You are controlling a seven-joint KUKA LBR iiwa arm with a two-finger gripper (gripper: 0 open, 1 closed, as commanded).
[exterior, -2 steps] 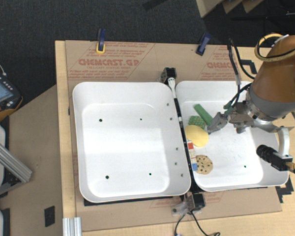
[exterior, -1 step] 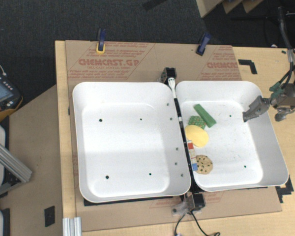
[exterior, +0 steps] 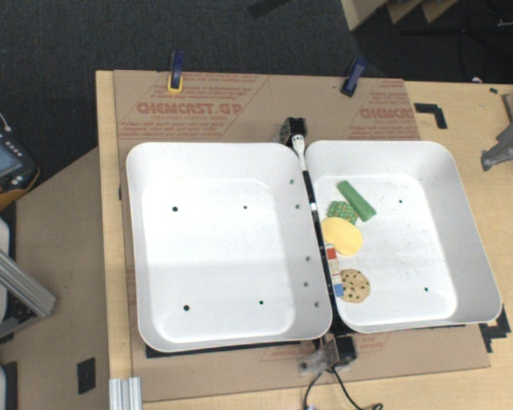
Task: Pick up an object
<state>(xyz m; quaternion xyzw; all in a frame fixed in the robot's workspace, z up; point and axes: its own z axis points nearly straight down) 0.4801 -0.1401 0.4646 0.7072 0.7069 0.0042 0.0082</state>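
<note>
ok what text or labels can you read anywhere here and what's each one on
"CHEMCAST GP": red print on the brown cardboard sheet under the two white bins, readable behind the left bin.
A second red print on that sheet, behind the right bin: partly cut off, too blurred to read.
Small red and blue item beside the yellow disc: illegible.

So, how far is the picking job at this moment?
Nothing looks done yet. The green block, yellow disc and cookie all lie in the right bin. The pincer sits at the right edge, outside that bin. Approach, grasp and lift all remain.
</note>
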